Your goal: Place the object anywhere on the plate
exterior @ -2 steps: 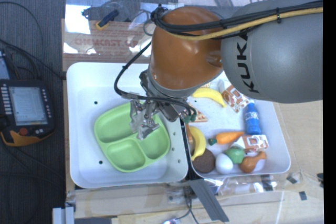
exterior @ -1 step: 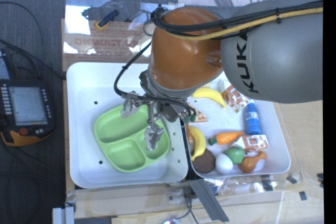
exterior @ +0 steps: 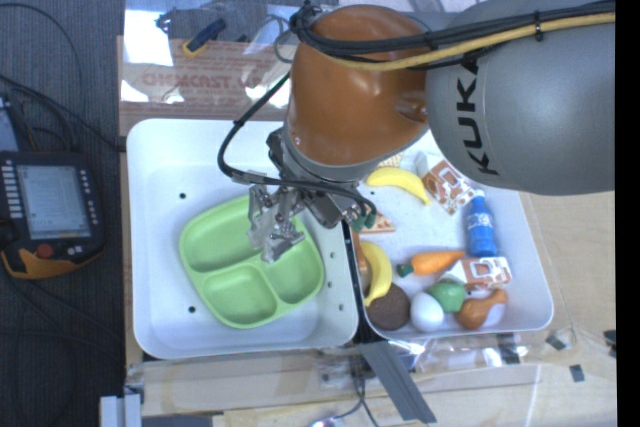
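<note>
- Though the bin nearest the camera's foot is crowded, each piece reads plainly: a brown round thing, a white egg, a green piece, a drumstick and a carrot, all toy food lying touching or just beside one another in the right bin.
- Judgement: these look like hollow moulded plastic, so light, stiff, smooth and apt to slip or roll; not fragile. Best taken across the narrow middle: the carrot across its body, a banana across the curve's midpoint.
- Which piece is "the object" cannot be told; every candidate lies in the right bin, none on the plate.
- The plate, green with three compartments, sits in the left bin, bare where visible.
- The tool hangs over the plate's upper right part. Whether it is released or clenched I cannot tell; no item can be made out in it.
- Farther: a blue bottle, label unreadable; a small red-and-white carton, print too small; a second banana.
- On the arm, white letters "KU" show, the rest cut off.
- Beyond the bins, a cardboard strip bears faint red lettering, illegible. A pendant lies far left.
</note>
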Tool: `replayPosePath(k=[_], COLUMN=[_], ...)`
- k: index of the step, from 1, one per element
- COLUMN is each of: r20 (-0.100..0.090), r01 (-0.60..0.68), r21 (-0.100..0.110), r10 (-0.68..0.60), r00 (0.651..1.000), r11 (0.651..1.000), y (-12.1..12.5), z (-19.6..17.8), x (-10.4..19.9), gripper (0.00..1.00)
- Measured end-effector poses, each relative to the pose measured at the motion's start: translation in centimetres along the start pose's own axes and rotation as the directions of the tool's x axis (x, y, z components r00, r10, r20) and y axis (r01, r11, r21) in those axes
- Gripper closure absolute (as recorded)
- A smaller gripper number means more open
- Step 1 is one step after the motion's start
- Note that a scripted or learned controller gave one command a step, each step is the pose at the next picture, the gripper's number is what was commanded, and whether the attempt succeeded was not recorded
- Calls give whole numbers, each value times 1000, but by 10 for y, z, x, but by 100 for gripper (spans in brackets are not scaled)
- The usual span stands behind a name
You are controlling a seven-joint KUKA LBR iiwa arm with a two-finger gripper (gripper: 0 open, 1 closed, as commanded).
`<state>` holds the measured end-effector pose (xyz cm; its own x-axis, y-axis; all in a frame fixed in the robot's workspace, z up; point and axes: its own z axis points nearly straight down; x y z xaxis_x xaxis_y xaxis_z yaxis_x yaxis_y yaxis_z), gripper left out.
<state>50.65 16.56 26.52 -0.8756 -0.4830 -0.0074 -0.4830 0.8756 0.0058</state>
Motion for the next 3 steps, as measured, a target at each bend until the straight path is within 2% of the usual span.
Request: replayPosePath(k=[1,2,3], r20=[-1,2,-5], r01=[0,-1,-68], r21=[-1,-1,6], r10=[0,1,68], r00=[1000,1000,998], r11=[1000,1000,998], y=[0,0,-8], z=[0,-9,-8], x=[0,-1,21], gripper=[0,100,100])
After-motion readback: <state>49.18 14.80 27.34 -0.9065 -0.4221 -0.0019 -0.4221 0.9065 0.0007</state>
